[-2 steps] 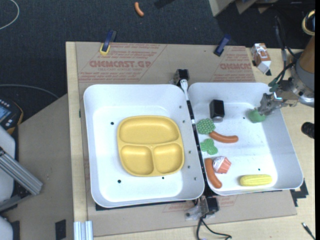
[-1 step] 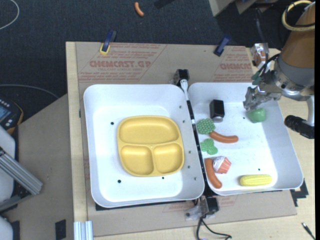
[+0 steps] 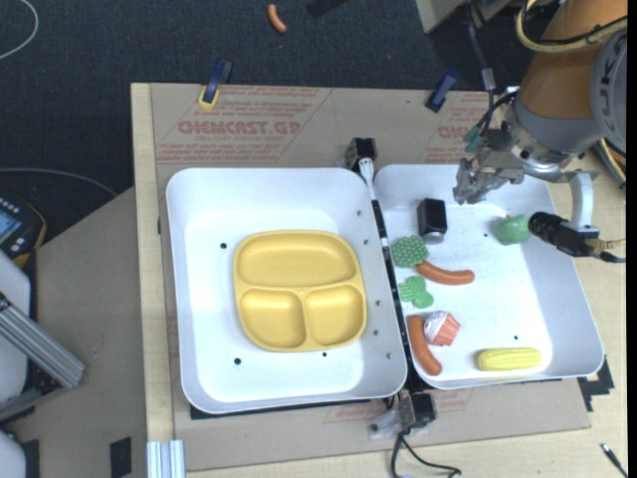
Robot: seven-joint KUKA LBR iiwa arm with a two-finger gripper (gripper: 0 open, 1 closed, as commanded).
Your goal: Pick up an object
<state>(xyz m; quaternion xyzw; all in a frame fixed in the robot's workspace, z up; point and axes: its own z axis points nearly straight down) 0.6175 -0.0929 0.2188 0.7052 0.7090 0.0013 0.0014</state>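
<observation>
The gripper [image 3: 478,189] hangs over the far part of the right bin [image 3: 567,297], toward that bin's twelve o'clock; its fingers point down with nothing between them, and whether they stand wide or narrow cannot be told from this slant. At the gripper's eight o'clock, near it, sits a small black block [image 3: 432,217]. At its four o'clock lies a green toy [image 3: 514,229], just beside the arm's black fitting. Toward the bin's nine o'clock edge are two green broccoli pieces [image 3: 409,251], with an orange sausage [image 3: 446,275] between them and slightly to the right. At six o'clock a second sausage [image 3: 422,345] touches a red-and-white wrapped piece [image 3: 441,327], and a yellow corn cob [image 3: 510,359] lies near the front wall. The left bin [image 3: 199,267] holds a yellow divided plate [image 3: 299,289] at its centre.
</observation>
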